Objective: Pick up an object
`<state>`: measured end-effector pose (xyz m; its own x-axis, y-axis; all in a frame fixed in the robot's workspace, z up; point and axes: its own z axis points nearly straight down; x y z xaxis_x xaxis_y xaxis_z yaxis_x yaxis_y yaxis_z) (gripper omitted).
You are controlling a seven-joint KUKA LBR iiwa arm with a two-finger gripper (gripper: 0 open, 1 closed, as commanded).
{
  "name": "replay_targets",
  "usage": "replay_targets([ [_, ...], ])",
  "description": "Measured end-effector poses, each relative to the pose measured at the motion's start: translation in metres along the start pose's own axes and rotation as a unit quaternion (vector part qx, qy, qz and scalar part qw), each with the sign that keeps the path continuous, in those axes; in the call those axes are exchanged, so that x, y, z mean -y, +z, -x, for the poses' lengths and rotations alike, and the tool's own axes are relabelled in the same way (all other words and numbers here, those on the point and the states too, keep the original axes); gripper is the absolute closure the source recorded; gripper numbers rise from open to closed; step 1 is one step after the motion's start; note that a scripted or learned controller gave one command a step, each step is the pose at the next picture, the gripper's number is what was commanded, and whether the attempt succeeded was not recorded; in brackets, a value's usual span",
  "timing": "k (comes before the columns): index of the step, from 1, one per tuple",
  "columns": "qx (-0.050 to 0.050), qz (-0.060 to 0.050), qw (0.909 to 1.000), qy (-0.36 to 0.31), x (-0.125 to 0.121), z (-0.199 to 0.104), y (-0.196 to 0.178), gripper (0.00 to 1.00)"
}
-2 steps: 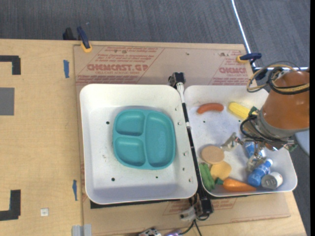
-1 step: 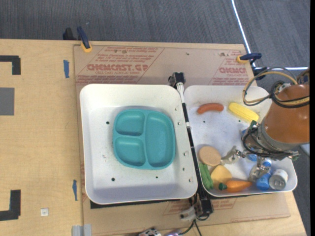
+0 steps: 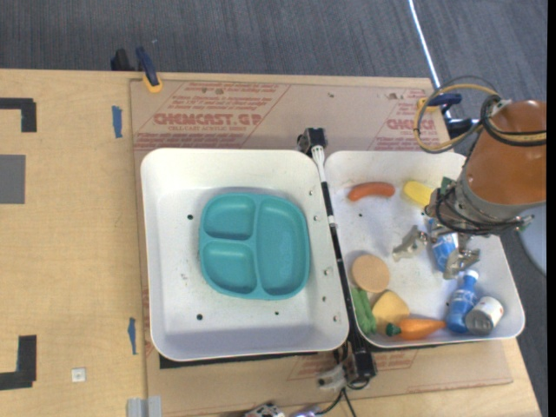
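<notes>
- The arm (image 3: 508, 159) reaches over the right bin (image 3: 512, 272) from the right, its orange band above the wrist, with the gripper (image 3: 437, 243) low among the toys near the bin's middle.
- The fingers look spread, one pale tip toward the left and another toward the lower right, with a small blue item (image 3: 444, 250) between or just under them; the view is too cluttered to tell whether it is truly gripped, so I cannot tell if the hand is closed on anything.
- That blue item looks like hard, glossy plastic: probably light, stiff and a bit slippery, best pinched across its narrow sides.
- A blue bottle (image 3: 463, 301) with a pale cap lies near the bin's lower right corner, touching a silver can (image 3: 485, 313); both are rounded and smooth, so they may roll if nudged.
- A sausage (image 3: 372, 190) and a yellow piece (image 3: 418, 191) sit near the top wall, apart from the gripper; they look like light toy food.
- A flat tan disc (image 3: 371, 273), a yellow lump (image 3: 390, 305), a carrot (image 3: 417, 326) and a green strip (image 3: 361, 309) crowd the lower left corner, some touching.
- The disc lies flat and gives little edge to grab.
- The left bin (image 3: 169, 259) holds a teal divided plate (image 3: 254, 244), matte-smooth with three compartments and rounded corners.
</notes>
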<state>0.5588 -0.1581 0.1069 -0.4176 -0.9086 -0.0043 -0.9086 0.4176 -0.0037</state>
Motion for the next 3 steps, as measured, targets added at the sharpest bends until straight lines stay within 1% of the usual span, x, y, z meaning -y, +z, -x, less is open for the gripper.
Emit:
replay_targets([
  [1, 0.004, -0.007, 0.9906, -0.136, -0.019, -0.022, 0.019, 0.0],
  [2, 0.001, 0.0, 0.9565, -0.292, -0.01, -0.028, 0.021, 0.0],
  [3, 0.001, 0.001, 0.9006, -0.435, 0.057, -0.016, 0.0, 0.0],
])
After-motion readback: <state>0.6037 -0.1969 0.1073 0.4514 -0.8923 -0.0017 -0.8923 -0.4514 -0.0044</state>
